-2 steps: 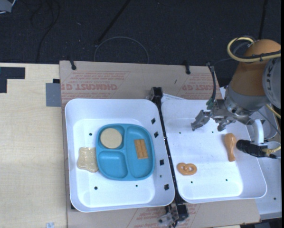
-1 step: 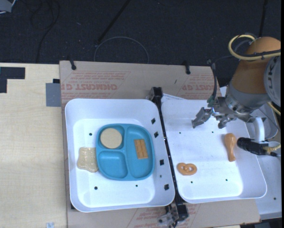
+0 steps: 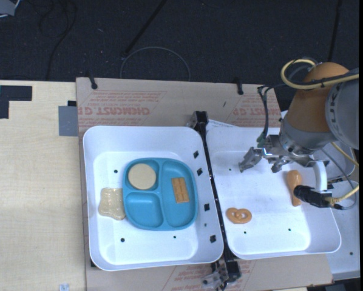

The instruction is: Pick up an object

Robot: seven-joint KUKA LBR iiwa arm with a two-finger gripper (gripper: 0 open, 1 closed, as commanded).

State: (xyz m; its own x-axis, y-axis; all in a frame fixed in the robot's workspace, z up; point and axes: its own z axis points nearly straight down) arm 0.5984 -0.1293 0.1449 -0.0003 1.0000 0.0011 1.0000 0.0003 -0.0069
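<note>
Two loose things lie in the right bin (image 3: 327, 247): an orange pretzel (image 3: 238, 215) near the middle of its front edge, and an orange stick-shaped piece (image 3: 294, 182) close to its right edge, partly behind the arm's cabling. The gripper (image 3: 261, 157) hangs over the back half of this bin, pointing toward the bin's left edge, with the pretzel apart from it toward the front and the stick piece to its right; I cannot tell how its jaws stand, and nothing shows between them. By my reading the pick is at the approach step, with no object taken yet. The next move calls for settling on one target, most likely the pretzel since it lies clear on bare floor, then centring above it and descending. The left bin (image 3: 96, 162) holds a blue divided tray (image 3: 151, 214) at its middle, with a round cracker (image 3: 141, 176) in the tray's back-left section and a brown wafer (image 3: 180, 190) in its right section; a pale waffle piece (image 3: 111, 203) rests against the tray's left edge. Both bins sit on cardboard (image 3: 139, 99) over a light wooden bench (image 3: 30, 193), with dark carpet (image 3: 169, 29) and cables beyond the back edge.
</note>
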